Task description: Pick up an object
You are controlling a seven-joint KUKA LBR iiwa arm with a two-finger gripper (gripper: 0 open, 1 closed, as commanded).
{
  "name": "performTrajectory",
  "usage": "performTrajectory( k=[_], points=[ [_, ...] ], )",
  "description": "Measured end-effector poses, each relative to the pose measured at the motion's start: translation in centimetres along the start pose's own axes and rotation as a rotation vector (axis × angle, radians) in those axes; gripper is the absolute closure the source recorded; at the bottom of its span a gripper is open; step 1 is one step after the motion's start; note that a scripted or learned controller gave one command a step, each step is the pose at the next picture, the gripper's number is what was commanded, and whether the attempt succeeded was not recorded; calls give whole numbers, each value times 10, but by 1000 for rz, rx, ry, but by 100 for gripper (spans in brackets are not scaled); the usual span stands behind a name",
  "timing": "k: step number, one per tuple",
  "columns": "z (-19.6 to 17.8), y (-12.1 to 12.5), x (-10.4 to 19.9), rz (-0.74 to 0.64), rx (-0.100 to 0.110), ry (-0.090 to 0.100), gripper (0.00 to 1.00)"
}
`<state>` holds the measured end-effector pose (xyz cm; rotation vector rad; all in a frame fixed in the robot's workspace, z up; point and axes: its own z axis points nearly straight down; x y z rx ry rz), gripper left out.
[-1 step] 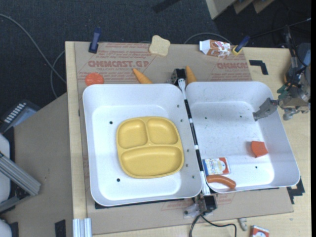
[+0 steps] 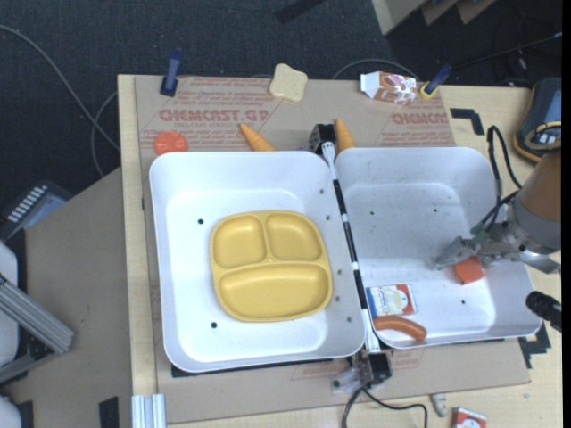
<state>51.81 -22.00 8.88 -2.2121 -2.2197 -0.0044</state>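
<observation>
Over the right bin (image 2: 419, 172), the tool (image 2: 457, 255) hangs low beside a small orange block (image 2: 469, 272), seemingly touching it; whether it grips anything, I cannot tell. That block looks light, rigid and smooth-sided, so opposite flat faces would likely give the surest hold. Near this bin's front edge lie a small printed packet (image 2: 391, 300) and an orange sausage-shaped toy (image 2: 400, 327). Alongside, the left bin (image 2: 178, 239) carries a yellow divided plate (image 2: 270, 266).

Grey arm (image 2: 542, 205), silvery pincer (image 2: 457, 255)
</observation>
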Motion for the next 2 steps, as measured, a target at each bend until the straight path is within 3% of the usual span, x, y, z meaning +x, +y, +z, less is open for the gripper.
performTrajectory(
  k=[1,2],
  points=[
    [-11,0,-2,3,-4,-6,100],
    [4,17,127,0,-7,-5,100]
  ],
)
